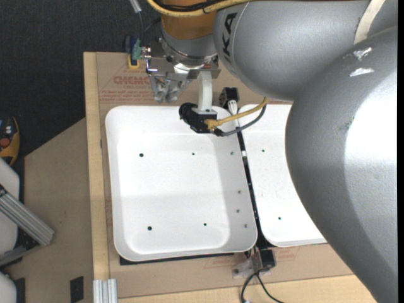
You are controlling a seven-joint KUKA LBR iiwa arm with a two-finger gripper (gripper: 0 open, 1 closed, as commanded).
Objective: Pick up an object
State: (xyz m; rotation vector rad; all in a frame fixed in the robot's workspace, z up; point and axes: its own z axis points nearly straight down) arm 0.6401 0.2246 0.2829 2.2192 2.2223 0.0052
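Grey arm (328, 106) bulk covers the right and top of the view, and its orange band (186, 5) sits at the top edge. Below it lies the brown bench (95, 169), which bears the left bin (177, 188) and the right bin (271, 188). The two bins touch along a dark seam, and the arm hides much of the right one.

The gripper (168, 90) hangs over the bench just beyond the left bin's far rim. It is too small and cluttered to tell whether it is open or closed, and nothing can be seen held in it.

A black lump (191, 115) sits at that far rim, just right of the gripper and slightly nearer the camera. A yellow cable (246, 114) runs from it toward the right bin. Whether it is a loose object or part of the arm's wiring cannot be told.

Small dark dots (141, 155) mark the left bin's floor.
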